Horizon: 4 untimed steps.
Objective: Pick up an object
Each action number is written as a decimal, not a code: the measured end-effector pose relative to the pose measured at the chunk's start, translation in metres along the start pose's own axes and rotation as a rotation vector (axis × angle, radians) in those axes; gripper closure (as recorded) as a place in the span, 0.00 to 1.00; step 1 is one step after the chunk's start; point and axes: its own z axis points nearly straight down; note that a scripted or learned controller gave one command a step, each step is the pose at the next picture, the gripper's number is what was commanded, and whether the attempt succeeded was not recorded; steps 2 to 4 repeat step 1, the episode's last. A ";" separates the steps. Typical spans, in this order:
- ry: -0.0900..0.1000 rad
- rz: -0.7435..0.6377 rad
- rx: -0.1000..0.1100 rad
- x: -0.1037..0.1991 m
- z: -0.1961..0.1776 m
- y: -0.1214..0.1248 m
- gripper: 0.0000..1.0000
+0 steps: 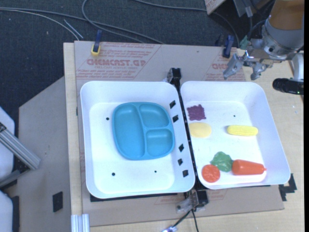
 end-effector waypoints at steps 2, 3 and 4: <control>0.001 0.001 0.006 -0.006 0.059 0.005 0.00; 0.001 0.001 0.006 -0.006 0.059 0.005 0.00; 0.001 0.001 0.006 -0.006 0.059 0.005 0.00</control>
